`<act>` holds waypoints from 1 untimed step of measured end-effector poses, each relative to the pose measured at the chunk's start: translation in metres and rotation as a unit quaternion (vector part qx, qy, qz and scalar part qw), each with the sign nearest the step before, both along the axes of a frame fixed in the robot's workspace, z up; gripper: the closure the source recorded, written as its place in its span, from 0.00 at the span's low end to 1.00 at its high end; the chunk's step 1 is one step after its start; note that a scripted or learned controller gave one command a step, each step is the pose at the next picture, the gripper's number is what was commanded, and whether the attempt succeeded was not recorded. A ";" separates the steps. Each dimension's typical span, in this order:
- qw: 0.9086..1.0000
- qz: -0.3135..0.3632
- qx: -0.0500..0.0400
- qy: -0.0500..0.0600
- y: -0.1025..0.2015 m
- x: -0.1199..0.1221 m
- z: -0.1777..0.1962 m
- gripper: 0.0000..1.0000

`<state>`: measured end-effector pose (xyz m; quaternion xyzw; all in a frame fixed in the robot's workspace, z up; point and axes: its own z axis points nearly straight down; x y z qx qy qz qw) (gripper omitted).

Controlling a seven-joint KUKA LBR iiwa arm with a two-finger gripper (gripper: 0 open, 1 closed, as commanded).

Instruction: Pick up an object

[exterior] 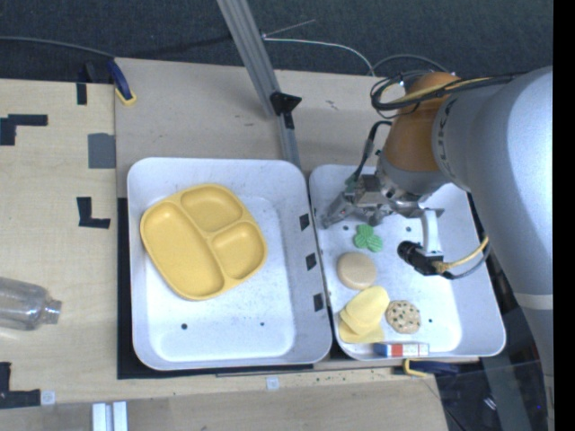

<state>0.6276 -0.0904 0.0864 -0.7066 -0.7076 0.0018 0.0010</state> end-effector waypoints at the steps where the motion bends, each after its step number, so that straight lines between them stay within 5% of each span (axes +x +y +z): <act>1: 1.000 0.000 0.002 -0.001 0.000 0.001 0.012 1.00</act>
